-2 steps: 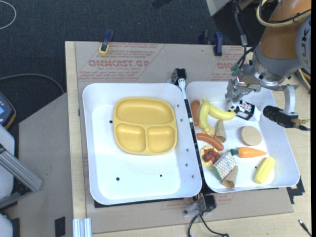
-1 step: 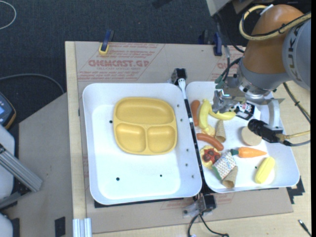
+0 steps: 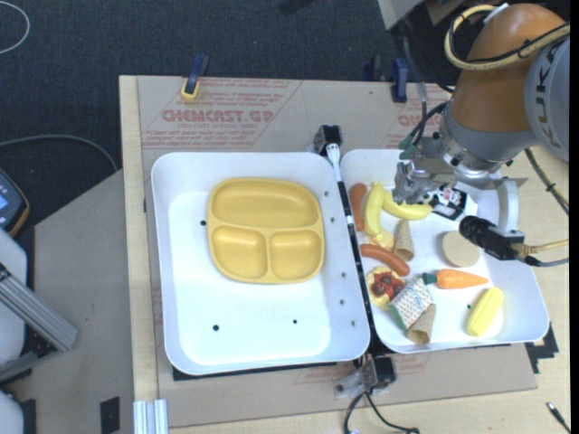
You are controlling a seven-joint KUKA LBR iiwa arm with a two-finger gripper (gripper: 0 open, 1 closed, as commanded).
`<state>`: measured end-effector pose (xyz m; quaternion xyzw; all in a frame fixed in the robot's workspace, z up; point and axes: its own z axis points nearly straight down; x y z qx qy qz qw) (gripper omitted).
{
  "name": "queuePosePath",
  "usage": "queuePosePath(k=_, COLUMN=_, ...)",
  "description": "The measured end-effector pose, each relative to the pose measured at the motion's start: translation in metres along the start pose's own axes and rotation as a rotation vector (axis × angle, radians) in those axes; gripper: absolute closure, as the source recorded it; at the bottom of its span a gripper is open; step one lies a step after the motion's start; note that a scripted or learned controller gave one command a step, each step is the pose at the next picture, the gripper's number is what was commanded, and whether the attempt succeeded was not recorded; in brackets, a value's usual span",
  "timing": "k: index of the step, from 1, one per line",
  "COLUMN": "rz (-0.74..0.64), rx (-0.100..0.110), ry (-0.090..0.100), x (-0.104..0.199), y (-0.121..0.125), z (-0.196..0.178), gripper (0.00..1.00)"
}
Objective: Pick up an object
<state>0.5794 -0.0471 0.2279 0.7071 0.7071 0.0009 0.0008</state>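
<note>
A yellow tray (image 3: pixel 266 228) is seen in the left white bin (image 3: pixel 181 269). In the right white bin (image 3: pixel 534 319), a yellow banana (image 3: pixel 398 209), an orange carrot (image 3: pixel 460 279), a red-brown sausage (image 3: pixel 385 259) and yellow corn (image 3: pixel 485 312) are seen.

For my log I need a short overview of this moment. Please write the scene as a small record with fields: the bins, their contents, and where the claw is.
left bin: holds a yellow divided tray
right bin: holds toy foods
toy foods: banana, sausage, carrot, corn cob, round biscuit, cone
arm: reaches in over the right bin's far part
claw: low over the banana
grasp: cannot tell from this view
</note>
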Motion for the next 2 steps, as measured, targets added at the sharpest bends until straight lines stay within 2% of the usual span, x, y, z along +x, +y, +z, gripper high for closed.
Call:
queuePosePath(k=1, rz=0.001, rx=-0.001, ry=-0.001, x=-0.0111, y=0.0119, z=-0.0049, gripper=1.00)
queuePosePath(k=2, rz=-0.001, rx=0.003, ry=0.001, x=-0.0058, y=0.0065, z=-0.0069, gripper=1.00)
